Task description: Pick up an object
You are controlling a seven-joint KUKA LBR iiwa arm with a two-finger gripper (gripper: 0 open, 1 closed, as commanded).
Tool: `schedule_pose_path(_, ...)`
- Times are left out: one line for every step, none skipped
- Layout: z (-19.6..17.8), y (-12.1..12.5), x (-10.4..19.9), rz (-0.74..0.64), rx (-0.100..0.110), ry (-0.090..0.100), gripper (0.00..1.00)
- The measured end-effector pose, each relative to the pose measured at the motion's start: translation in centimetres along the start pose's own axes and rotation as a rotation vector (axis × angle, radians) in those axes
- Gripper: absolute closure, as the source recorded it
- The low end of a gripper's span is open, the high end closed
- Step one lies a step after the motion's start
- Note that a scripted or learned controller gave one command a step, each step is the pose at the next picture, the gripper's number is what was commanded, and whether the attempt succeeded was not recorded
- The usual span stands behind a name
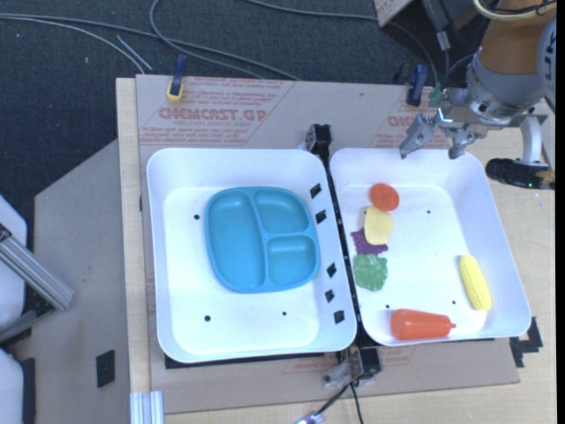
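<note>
My gripper (pixel 433 143) hangs over the far rim of the right bin (pixel 503 237), fingers spread open and nothing between them. Below it in that bin lie a small orange-red round piece (pixel 384 196), a pale yellow piece (pixel 379 225) touching it, a purple scrap (pixel 369 242) and a green leafy piece (pixel 371 272). A yellow corn cob (pixel 475 281) rests near the bin's right wall. An orange carrot (pixel 421 324) lies along the near wall. All of these sit apart from the gripper.
The left bin (pixel 177 237) holds a blue divided plate (pixel 262 237). A black clip strip (pixel 325 228) joins the two bins. Cables (pixel 221 11) lie on the dark floor behind the bench. A black fixture (pixel 519 172) sticks out at the right edge.
</note>
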State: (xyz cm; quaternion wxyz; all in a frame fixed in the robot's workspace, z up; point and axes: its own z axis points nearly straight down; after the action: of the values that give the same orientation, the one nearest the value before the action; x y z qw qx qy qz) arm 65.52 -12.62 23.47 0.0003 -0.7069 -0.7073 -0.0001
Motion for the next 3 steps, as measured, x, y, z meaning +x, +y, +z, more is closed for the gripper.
schedule_pose_path(4.1,-0.1,0.1,0.000,0.004,0.000,0.00)
schedule_pose_path(10.1,-0.5,0.9,-0.001,0.006,0.001,0.00)
schedule_pose_path(15.3,-0.6,1.0,0.000,0.006,0.001,0.00)
